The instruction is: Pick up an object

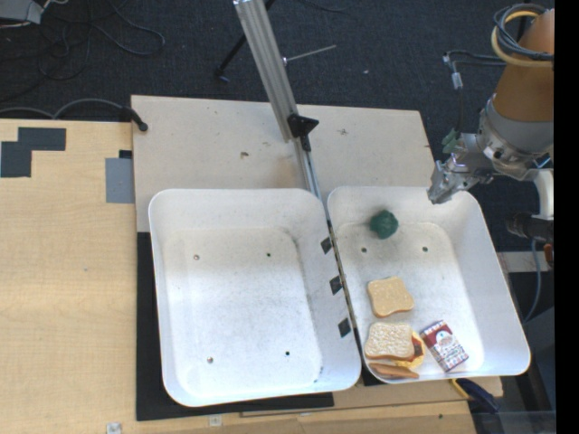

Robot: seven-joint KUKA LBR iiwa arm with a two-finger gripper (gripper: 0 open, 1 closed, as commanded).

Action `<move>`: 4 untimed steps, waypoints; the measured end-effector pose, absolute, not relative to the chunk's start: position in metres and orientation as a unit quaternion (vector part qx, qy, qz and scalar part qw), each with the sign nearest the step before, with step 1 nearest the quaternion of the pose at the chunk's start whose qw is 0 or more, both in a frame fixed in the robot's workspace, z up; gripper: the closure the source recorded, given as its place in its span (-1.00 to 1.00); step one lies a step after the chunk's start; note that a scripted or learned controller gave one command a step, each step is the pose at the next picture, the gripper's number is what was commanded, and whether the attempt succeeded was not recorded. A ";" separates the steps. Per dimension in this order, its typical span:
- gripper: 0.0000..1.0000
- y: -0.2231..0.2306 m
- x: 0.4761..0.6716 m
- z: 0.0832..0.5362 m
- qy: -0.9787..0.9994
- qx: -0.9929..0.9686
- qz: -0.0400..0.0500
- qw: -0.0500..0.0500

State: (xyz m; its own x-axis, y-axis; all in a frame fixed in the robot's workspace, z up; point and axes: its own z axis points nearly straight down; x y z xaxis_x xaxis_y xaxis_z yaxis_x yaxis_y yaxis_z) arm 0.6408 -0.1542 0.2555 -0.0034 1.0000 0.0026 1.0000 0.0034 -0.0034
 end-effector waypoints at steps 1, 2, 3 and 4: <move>1.00 -0.092 0.639 0.256 -0.709 -0.705 0.000 0.002; 1.00 -0.047 0.642 0.243 -0.708 -0.706 0.001 0.002; 1.00 0.001 0.643 0.229 -0.708 -0.706 0.001 0.003; 1.00 0.058 0.652 0.228 -0.709 -0.706 0.000 0.001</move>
